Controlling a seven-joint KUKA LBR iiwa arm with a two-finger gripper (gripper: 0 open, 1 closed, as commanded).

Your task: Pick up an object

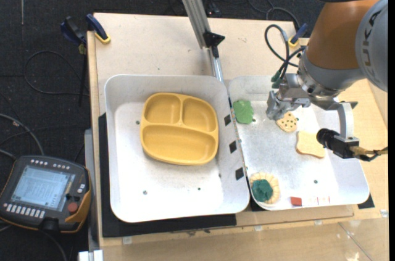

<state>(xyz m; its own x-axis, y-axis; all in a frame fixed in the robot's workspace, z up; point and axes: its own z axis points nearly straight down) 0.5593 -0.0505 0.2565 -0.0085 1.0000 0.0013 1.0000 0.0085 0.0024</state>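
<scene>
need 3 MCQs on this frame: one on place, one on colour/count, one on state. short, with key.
1. Where does the yellow divided tray lie?
A. left bin
B. right bin
C. on the bare bench

2. What colour is the small lump at the right bin's near-left top corner?
A. red
B. green
C. blue

3. How does the pincer stand relative to the spotted cookie?
A. far away over the left bin
B. low in the right bin, just above and beside the cookie
C. raised high outside both bins

Key: 1 A, the tray sits inside the left bin's walls. 2 B, the lump by the divider is green. 3 B, the pincer's tip is down in the right bin next to the cookie; whether it grips anything cannot be told.
</scene>
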